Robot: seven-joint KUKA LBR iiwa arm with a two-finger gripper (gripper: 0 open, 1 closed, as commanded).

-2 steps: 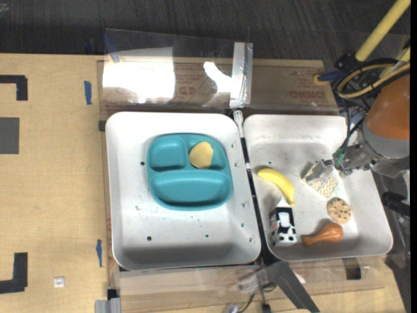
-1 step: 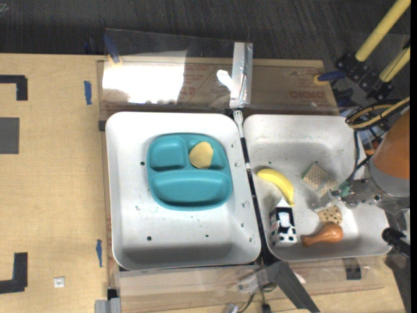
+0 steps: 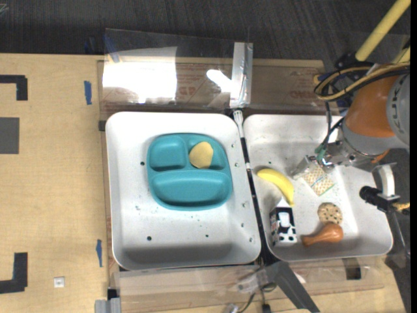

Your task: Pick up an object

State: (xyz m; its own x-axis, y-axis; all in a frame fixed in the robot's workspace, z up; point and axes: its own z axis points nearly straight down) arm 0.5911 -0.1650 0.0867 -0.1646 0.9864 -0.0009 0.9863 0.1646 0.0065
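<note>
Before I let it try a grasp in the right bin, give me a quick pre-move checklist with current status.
1. Targets present in right bin: banana, cookie, drumstick, black-and-white item: ok.
2. Tool over right bin: ok.
3. Tool free of any object: cannot tell.
4. Tool directly above a target: not ok; it sits beside a patterned packet.
5. Left bin's teal tray out of the path: ok.

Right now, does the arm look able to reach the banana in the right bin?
Probably yes. The banana lies uncovered near the left wall of the right bin, with nothing on top of it. The gripper is above the same bin, to the banana's right, with bare floor between them.
</note>
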